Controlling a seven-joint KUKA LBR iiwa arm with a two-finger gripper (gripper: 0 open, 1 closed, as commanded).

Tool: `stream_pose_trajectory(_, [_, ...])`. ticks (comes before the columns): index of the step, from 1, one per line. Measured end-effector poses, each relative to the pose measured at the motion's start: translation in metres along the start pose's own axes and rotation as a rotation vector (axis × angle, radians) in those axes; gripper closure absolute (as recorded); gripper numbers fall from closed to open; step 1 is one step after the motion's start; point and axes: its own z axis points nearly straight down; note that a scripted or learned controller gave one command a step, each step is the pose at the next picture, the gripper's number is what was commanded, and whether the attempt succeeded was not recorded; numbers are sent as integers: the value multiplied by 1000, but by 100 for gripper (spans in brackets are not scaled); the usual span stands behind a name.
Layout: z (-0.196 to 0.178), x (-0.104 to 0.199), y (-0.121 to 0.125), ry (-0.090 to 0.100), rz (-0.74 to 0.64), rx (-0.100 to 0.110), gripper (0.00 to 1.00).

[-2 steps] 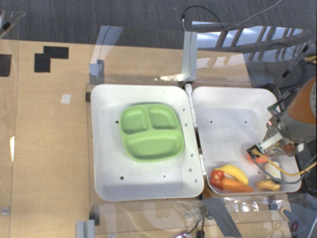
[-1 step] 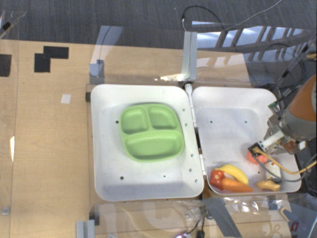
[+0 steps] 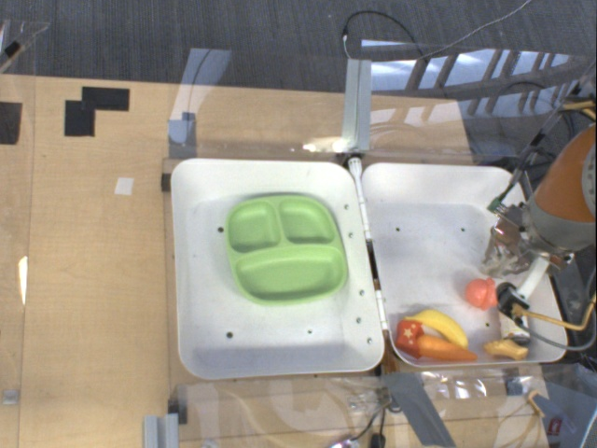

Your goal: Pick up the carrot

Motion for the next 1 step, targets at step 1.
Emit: stream_pose_trajectory(1, [-11, 2, 1, 2, -3, -2, 100])
